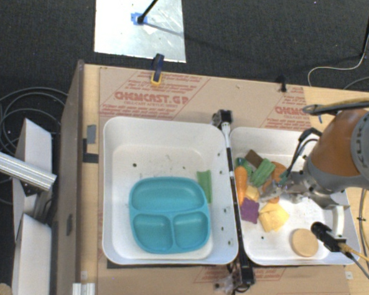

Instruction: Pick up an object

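Gripper (280, 186): you see it low in the right bin (271, 258), over the toy food pile; whether it is released or clenched, you cannot tell.
Objects: carrot (240, 178), purple block (249, 210), yellow piece (272, 217), tan disc (304, 243), all in the right bin.
Left bin (119, 146): teal divided tray (169, 214), green piece (204, 183) beside it.

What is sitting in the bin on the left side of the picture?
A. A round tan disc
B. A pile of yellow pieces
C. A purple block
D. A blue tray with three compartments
D: the blue tray with its three compartments lies in the left bin, with a green piece beside it; the tan, purple and yellow items lie in the right bin.
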`<act>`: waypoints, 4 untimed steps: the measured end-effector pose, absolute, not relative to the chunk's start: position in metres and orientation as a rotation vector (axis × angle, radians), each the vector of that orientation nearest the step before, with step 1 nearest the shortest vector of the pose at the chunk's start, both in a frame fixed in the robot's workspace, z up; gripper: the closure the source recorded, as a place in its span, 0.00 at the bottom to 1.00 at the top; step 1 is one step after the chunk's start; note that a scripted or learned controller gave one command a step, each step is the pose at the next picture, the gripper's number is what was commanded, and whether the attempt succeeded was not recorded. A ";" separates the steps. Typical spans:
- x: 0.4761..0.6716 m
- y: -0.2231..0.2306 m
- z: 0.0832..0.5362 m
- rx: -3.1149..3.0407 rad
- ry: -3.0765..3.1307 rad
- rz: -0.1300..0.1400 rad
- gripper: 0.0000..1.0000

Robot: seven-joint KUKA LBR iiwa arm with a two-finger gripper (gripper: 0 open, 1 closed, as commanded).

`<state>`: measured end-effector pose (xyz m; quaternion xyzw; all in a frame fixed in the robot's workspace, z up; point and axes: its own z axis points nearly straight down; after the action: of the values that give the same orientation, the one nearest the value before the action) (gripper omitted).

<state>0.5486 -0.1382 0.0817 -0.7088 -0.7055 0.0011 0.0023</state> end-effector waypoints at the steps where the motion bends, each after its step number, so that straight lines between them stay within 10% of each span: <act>1: 0.629 -0.099 0.086 -2.217 -2.237 -0.007 0.00; 2: 0.664 -0.092 0.084 -2.211 -2.214 0.019 0.00; 3: 0.602 -0.155 0.084 -2.227 -2.214 0.004 0.00; 4: 0.658 -0.130 0.086 -2.216 -2.231 -0.003 0.00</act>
<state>0.6576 -0.1296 0.0856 -0.7047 -0.7095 -0.0010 -0.0014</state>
